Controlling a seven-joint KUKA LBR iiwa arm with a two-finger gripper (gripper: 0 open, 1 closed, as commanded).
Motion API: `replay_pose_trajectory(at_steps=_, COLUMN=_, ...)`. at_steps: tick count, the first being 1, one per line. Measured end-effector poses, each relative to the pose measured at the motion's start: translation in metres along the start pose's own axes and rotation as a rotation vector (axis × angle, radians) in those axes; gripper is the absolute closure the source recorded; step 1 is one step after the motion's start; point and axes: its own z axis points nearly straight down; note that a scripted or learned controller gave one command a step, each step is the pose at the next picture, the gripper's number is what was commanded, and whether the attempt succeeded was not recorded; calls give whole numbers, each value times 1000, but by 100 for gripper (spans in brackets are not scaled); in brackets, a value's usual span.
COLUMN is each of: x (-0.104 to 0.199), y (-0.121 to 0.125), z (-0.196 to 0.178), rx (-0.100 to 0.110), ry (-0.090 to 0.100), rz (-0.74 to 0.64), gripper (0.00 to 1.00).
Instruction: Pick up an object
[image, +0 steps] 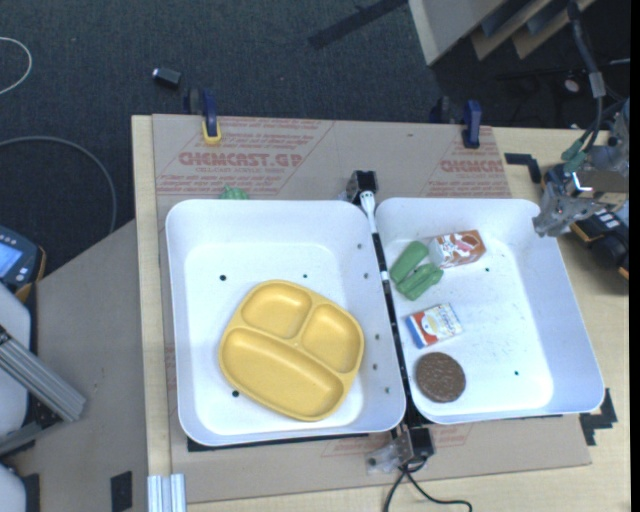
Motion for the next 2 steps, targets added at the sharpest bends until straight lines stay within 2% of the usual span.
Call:
replay_pose_trajectory(at_steps=1, x=26, y=-68, z=-124, rx=-34, ry=-5, rz=-4, gripper=100)
replay_pose_trajectory(at_steps=2, x=143, y=-71, z=-28, rx=-7, ry=-1, rz=-14, gripper=100)
